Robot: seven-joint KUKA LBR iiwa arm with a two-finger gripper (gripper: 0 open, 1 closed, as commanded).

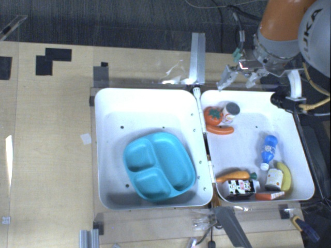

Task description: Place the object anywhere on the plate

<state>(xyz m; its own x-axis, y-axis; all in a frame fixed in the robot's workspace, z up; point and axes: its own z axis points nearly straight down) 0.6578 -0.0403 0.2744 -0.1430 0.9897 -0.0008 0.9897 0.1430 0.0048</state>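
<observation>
I see the grey arm with its orange band coming in from about two o'clock, and its two-finger gripper (pixel 241 78) hangs over the back rim of the right white bin (pixel 297 133), near the bin's twelve o'clock edge. The two metal fingers (pixel 226 78) stand spread apart, and nothing sits between them.

The light blue plastic plate with three compartments (pixel 159 165) lies in the left white bin (pixel 111 112), toward that bin's five o'clock side, and I see nothing on it.

In the right bin the objects sit in two groups. At about eleven o'clock lies an orange toy carrot-like piece with a green tip (pixel 215 122), touching a small white jar with a grey lid (pixel 229 112) that lies on its side. At about three o'clock stands a small blue and white bottle (pixel 269 149). Along the six o'clock edge I see a yellow toy banana (pixel 284 173), a white cup-shaped container (pixel 274 179) just beside it, an orange elongated piece (pixel 232 176), a black and white patterned box (pixel 239 187) and a red flat piece (pixel 268 195), all crowded together.

A grey metal post (pixel 198 56) rises between the bins at twelve o'clock.
</observation>
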